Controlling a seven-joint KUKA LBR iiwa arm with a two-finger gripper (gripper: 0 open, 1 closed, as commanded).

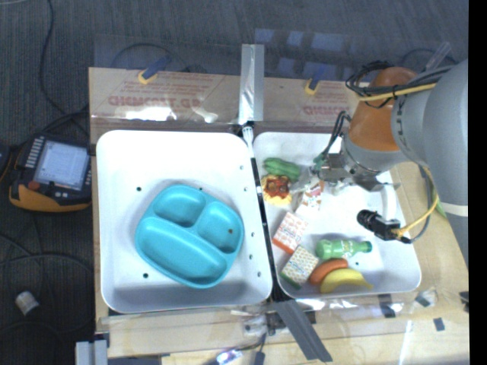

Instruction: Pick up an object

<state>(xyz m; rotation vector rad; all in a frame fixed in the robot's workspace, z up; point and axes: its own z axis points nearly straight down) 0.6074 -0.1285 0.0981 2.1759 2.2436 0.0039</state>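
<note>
The right bin (403, 265) holds several small objects. A green vegetable toy (281, 166) and a red and yellow toy (275, 188) lie at its far left. A small white and red packet (312, 197) sits just below my gripper (326, 172), which is low over the bin's upper middle. Nearer the front are a red and white box (291, 233), a patterned yellow box (300, 265), a green bottle (343, 248) on its side, and an orange and yellow fruit pair (339, 277). Nothing is visibly held.
The left bin (122, 166) holds a blue divided plate (190, 234). A black cable fitting (374, 221) hangs from the arm over the right bin. The grey arm (437, 128) covers the right bin's far right corner. A handheld controller (53, 173) lies left of the bench.
</note>
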